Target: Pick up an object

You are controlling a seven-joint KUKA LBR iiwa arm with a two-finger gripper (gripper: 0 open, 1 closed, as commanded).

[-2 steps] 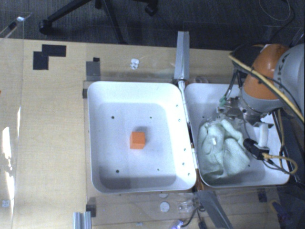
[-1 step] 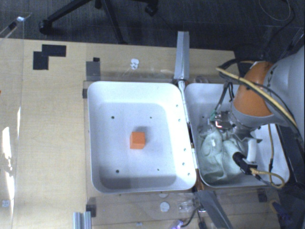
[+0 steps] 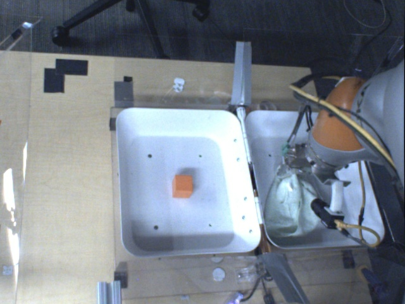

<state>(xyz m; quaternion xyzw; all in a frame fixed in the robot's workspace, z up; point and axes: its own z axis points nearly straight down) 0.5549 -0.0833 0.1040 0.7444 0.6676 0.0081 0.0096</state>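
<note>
As the gripper (image 3: 297,170) sits low over a pale crumpled object (image 3: 288,201) in the right bin (image 3: 269,128), its state cannot be told. Soft material may slip free.

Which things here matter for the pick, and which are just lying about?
For the job:
orange cube in the left bin
pale crumpled bag in the right bin, under the arm

Lying about:
black tape patches
chair base

A robotics lab: a wooden bench (image 3: 63,189) with white bins (image 3: 126,170), a cabled arm (image 3: 354,119).
</note>
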